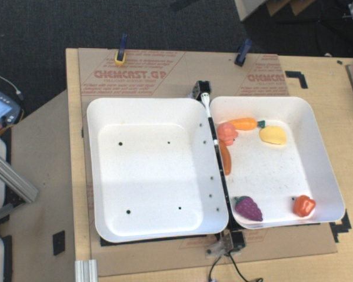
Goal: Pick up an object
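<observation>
I logged six toy foods, all in the right bin (317, 140). A carrot (242, 123) lay flat near the far wall, a pink piece (226, 133) touching its tip. A yellow lemon (273, 136) sat just beside. An orange stick (225, 158) ran along the left wall. Purple grapes (248, 208) and a red pepper (304, 205) lay near the front edge, well apart.
</observation>
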